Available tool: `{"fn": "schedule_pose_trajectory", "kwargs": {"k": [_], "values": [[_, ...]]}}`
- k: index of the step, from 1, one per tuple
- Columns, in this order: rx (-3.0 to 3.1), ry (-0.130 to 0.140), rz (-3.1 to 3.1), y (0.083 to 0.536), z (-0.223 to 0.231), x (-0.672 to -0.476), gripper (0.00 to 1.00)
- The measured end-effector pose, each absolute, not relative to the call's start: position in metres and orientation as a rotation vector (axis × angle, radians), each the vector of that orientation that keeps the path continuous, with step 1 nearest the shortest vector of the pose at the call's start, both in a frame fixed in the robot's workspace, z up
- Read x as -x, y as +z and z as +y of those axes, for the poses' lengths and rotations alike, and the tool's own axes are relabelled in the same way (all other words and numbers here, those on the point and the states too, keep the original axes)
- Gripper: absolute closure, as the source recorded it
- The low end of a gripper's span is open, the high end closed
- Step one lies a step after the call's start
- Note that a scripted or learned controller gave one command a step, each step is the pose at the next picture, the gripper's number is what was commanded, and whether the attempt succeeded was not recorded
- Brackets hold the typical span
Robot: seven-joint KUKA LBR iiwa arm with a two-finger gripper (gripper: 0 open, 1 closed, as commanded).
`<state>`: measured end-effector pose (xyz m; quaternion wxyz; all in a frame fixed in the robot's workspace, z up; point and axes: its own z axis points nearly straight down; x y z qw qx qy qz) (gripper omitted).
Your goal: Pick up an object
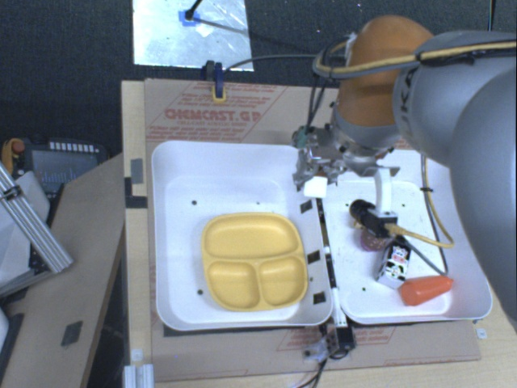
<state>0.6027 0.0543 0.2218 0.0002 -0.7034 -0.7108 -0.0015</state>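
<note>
The claw (317, 176) hangs over the seam between the two bins, at the far end of the right bin (452, 301); whether it is open or closed I cannot tell. A small white block (315, 187) sits right under it, but nothing shows it as gripped, so the pick looks not yet done.

Likely targets lie in the right bin's near part: an orange carrot (426, 289), its long axis running left to right with the tip toward the right, and beside it a small black-and-white carton (394, 265) leaning roughly near to far. The yellow tray (253, 260) fills the left bin.
</note>
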Motion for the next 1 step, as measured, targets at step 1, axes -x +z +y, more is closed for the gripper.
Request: {"fn": "schedule_pose_trajectory", "kwargs": {"k": [1], "values": [[2.210, -0.004, -2.232, 0.2234, 0.0985, -0.6024, 1.00]]}}
